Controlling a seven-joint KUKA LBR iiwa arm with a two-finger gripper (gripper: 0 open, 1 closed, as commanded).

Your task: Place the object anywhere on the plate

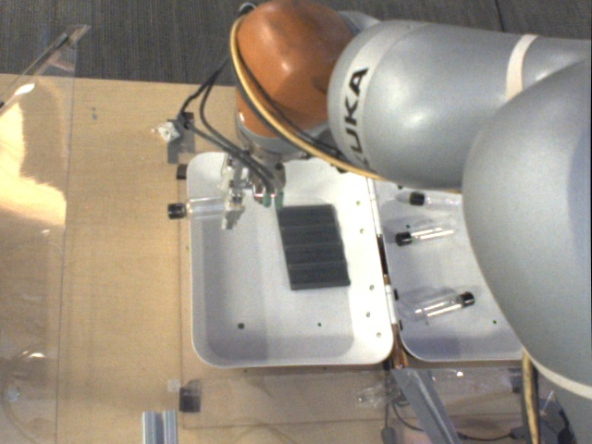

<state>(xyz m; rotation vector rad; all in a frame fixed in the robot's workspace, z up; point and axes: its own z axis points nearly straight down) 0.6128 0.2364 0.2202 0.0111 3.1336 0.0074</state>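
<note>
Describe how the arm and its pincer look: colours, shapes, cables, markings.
The arm is thick, rounded and glossy light grey, with dark letters "UKA" readable on its side. Past the grey casing sits a smooth orange dome. Black cables and a yellowish one loop around that dome down towards the wrist. The pincer is small, metallic and silvery, with thin parts and a spot of green beside it.
</note>
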